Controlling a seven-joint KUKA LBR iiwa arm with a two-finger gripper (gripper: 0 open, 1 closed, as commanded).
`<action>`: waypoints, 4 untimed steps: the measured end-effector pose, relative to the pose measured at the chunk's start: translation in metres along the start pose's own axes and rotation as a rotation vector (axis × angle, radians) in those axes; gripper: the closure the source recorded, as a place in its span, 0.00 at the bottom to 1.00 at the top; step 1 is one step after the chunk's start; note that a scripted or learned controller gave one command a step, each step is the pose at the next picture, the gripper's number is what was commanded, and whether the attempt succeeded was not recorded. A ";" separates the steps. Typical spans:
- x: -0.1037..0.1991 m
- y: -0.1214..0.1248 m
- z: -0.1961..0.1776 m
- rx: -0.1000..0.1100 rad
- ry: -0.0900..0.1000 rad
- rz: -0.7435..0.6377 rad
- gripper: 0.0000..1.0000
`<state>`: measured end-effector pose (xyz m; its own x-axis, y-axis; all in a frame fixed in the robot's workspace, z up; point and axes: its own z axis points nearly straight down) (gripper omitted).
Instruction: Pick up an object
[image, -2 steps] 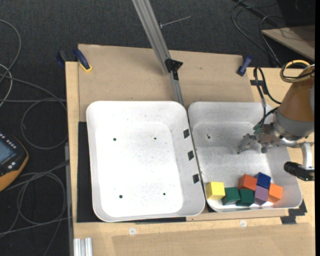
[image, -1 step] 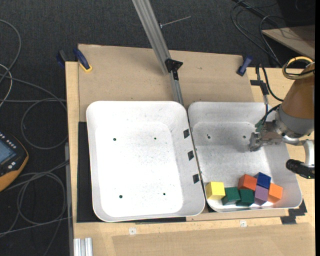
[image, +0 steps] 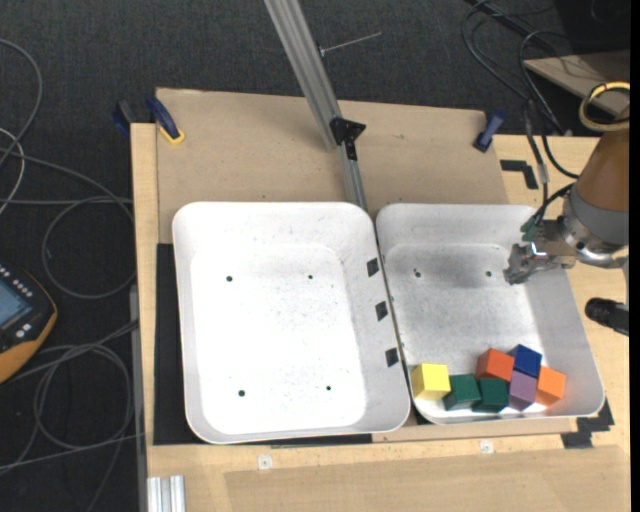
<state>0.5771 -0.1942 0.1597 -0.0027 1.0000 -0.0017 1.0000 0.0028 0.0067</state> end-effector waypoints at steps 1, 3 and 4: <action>-0.002 0.005 -0.065 -0.002 -0.001 0.000 1.00; 0.041 -0.003 -0.091 0.009 0.004 -0.001 1.00; 0.103 -0.012 -0.087 0.009 0.006 -0.004 1.00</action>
<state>0.5646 -0.0912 0.2467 -0.0072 1.0000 0.0038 1.0000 0.0072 -0.0020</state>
